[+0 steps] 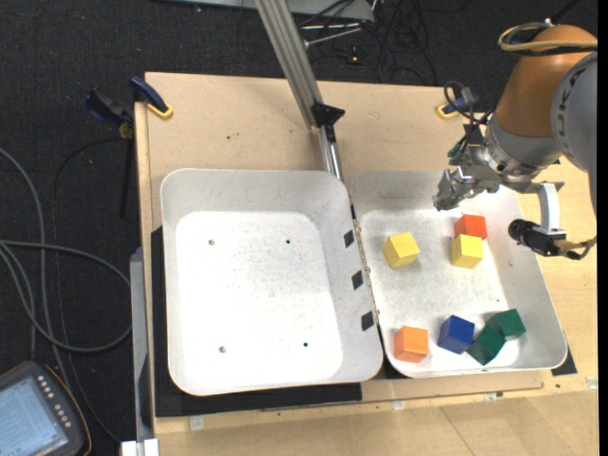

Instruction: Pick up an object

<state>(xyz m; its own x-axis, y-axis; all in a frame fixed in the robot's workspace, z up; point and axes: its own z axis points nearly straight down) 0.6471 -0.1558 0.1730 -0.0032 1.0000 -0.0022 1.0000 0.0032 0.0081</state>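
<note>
My gripper (450, 196) hovers near the right bin's (543, 297) upper edge, above the red block (471, 225); its grip state I cannot tell.

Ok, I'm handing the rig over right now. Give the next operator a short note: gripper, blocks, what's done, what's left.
Gripper: over the far end of the right bin, nothing seen between its fingers.
Blocks, all in the right bin: red block touching a yellow block just beyond the gripper; second yellow block mid-bin; orange block, blue block and two green blocks at the near end.
Done: no pick yet.
Left: grasp and lift one block.
</note>
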